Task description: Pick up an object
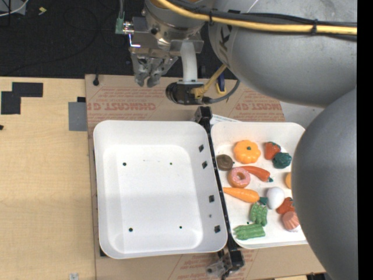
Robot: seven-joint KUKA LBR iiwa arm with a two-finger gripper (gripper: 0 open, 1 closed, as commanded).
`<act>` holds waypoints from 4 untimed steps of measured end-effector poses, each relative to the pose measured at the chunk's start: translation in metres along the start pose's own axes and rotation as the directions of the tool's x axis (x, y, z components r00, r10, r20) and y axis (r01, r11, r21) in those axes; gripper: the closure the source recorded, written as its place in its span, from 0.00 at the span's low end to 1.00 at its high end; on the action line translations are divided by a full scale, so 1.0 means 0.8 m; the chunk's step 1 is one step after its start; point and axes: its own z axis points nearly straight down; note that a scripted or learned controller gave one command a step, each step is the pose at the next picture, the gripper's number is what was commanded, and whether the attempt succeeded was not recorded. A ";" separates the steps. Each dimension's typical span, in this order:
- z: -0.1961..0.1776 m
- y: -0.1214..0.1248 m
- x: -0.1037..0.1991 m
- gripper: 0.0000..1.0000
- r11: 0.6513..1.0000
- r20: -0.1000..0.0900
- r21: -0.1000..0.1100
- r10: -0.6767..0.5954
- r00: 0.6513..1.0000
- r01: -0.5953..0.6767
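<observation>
Pale wood-grain tabletop (pixel 41 174) on the far side left of the left shallow white plastic bin (pixel 152 188), which I take as landmark. That bin holds nothing but a few small dark spots on its floor.

Above the landmark bin's upper-left part hangs the metal two-finger claw (pixel 148 77), up over the brown cardboard sheet (pixel 116 101) beyond the bin's far rim. Fingers look close together, tips nearly meeting, and nothing sits between them: no object in its grip. It is well clear of all the toys.

Touching the landmark bin's right wall is the right shallow white plastic bin (pixel 233 134), where every pickable thing lies: brown round plastic piece (pixel 224 161) just beside the shared wall, orange toy pumpkin (pixel 247 151), pink ring doughnut (pixel 239 177), orange toy carrot (pixel 242 194), green toy pod vegetable (pixel 249 232) near the front, then a red toy strawberry (pixel 271 150) and white toy egg (pixel 275 198) further right. The grey arm body (pixel 326 174) covers that bin's right part.

Progress, judging by this: pick not started. No target chosen visibly. Left to do: move across to the right bin, descend, close on a toy, lift.
</observation>
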 end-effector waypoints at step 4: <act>-0.150 0.003 0.001 1.00 1.000 -0.002 -0.001 -0.002 1.000 0.001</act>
